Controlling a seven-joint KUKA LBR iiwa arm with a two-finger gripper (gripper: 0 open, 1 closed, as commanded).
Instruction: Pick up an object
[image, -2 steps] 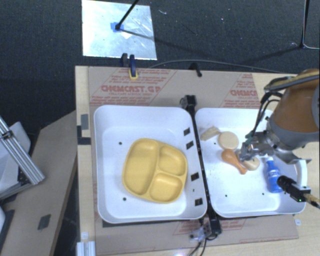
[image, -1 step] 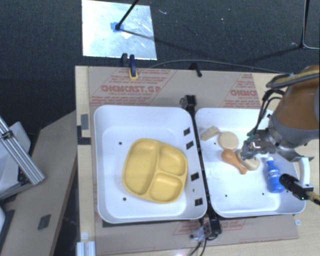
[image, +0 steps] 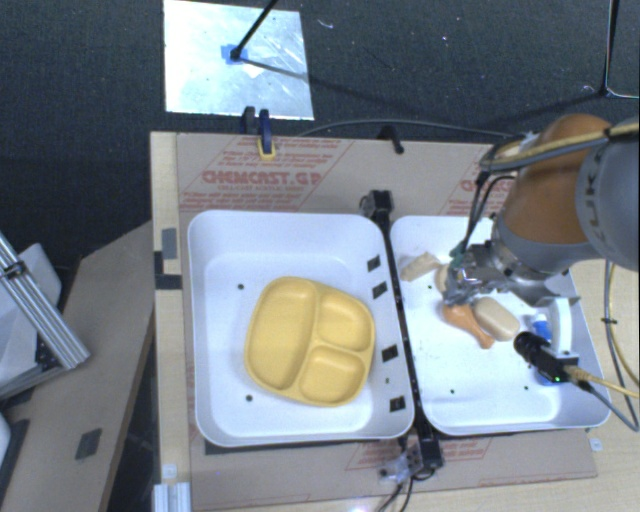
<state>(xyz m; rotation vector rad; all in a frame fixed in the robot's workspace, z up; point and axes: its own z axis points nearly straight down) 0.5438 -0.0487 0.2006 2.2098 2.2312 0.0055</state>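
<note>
Camera view: in the right bin (image: 440, 405), the gripper (image: 461, 285) is set just above the orange-and-cream object (image: 484, 320), whose long axis slants down-right; the jaws' state cannot be told.

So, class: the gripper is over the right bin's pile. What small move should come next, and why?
Probably a short, straight drop onto the beige block. The gripper sits in the right bin, just up-left of the block and the orange piece beside it, and nothing is seen between its fingers. The yellow tray lies in the left bin, farther away.
</note>
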